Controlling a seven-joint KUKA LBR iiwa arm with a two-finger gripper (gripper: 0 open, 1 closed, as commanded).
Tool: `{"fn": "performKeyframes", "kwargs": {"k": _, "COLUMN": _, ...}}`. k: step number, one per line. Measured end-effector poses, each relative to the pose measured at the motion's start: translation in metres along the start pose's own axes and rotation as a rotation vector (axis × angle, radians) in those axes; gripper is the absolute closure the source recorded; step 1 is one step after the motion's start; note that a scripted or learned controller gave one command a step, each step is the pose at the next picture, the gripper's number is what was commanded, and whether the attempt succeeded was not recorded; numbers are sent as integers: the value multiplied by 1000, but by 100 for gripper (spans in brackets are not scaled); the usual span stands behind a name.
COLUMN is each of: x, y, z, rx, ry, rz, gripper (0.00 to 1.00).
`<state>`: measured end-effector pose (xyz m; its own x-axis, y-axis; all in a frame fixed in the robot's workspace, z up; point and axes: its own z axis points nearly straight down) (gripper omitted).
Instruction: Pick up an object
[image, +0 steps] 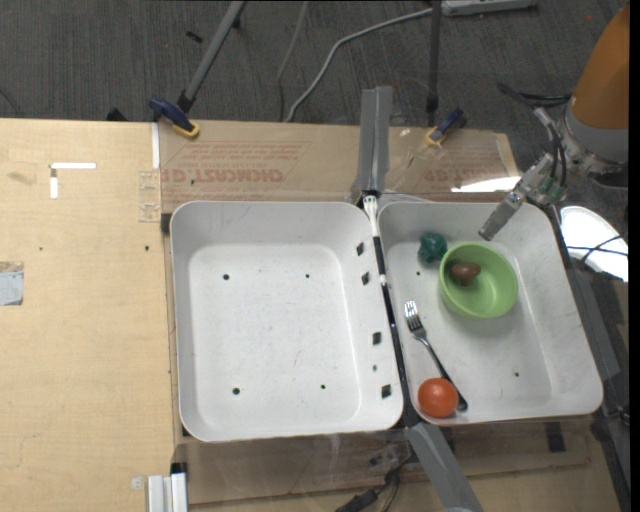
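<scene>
Gripper (497, 225) hovering just beyond green bowl (480, 284), finger state unclear, approach underway; next, descending onto it.

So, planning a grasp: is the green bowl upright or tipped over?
Upright: the green bowl shows its open inside, with a small brown object resting in it.

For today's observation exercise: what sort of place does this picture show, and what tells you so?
Probably a robotics lab test bench. Two white bins sit clamped on a cardboard-covered bench, a robot arm reaches in, and cables trail across the floor. The green bowl and fork look like practice props.
</scene>
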<state>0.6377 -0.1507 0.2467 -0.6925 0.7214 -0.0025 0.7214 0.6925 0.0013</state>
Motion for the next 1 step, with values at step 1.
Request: {"fn": "performKeyframes", "kwargs": {"k": 1, "x": 38, "y": -18, "z": 144, "rx": 0, "ry": 0, "rz": 204, "gripper": 0}}
